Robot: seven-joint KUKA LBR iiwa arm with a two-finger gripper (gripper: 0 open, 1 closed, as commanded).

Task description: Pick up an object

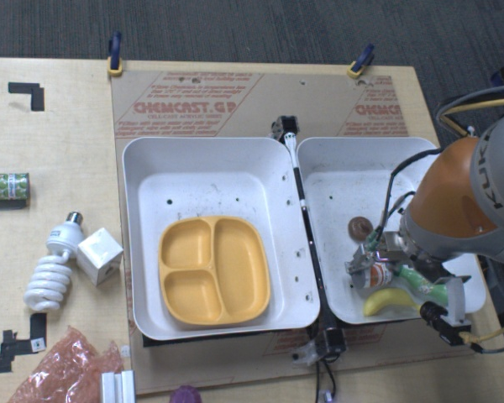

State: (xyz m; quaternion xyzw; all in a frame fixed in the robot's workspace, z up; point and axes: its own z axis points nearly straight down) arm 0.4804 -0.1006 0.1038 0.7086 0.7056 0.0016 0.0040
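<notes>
Gripper (371,267) of mine sits low in the right-hand shallow white plastic bin (336,170), just above the curved yellow banana (389,301), its grip state impossible to tell, and crowding against the small round brown object (360,226) just beyond could spoil the pick.

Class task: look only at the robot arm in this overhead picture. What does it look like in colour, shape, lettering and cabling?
The arm is bulky and rounded, with a large orange band and grey casing above and below it. Dark letters run along the grey shell at the right edge. Black cables loop beside the orange part, and another trails off at the lower right. The claw is a small cluster of silver and dark metal parts.
</notes>
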